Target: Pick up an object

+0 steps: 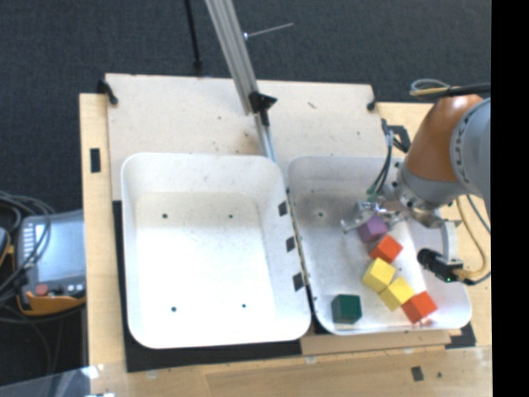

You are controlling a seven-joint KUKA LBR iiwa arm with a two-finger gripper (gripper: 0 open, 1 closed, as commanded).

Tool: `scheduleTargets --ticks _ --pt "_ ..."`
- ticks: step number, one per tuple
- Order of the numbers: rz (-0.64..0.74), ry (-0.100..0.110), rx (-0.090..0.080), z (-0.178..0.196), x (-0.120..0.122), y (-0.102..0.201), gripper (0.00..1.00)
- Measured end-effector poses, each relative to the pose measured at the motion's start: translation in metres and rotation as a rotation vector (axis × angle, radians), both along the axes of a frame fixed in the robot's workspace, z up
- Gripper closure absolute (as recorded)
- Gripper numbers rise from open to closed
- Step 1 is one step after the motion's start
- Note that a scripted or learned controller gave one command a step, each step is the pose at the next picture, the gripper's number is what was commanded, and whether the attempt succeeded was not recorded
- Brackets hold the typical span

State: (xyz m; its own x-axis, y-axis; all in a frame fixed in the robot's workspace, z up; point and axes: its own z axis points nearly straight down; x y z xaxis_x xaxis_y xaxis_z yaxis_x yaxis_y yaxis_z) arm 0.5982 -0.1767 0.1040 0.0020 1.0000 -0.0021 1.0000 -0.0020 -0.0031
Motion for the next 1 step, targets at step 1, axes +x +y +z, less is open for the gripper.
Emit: scheduleTargets --ticks 1 --pt "-0.004 -0.008 0.001 0.0144 0.002 -0.0007 1.0"
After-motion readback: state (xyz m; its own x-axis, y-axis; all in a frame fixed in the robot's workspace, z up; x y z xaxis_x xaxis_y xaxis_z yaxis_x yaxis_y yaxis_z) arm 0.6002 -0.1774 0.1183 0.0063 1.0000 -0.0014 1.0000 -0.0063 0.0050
